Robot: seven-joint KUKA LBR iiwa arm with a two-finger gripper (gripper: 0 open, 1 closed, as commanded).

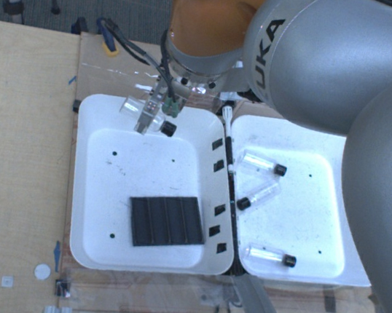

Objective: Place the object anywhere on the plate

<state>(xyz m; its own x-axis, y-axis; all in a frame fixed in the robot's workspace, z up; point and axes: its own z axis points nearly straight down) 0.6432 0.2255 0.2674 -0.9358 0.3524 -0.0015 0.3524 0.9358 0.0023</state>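
The plate [166, 221] is a black ribbed rectangle lying flat in the front part of the left bin [97, 173]. My gripper [149, 117] hangs over the back edge of that bin, well behind the plate. A clear vial with a black cap [166, 128] lies crosswise between its fingers, with the clear end sticking out to the left and the cap to the right. The gripper is shut on this vial, which is held above the bin floor.
The right bin [320, 209] holds three more clear vials with black caps [261, 163] [256, 196] [269, 256]. A ridge with black clips [221, 185] separates the two bins. The arm's large grey body covers the upper right.
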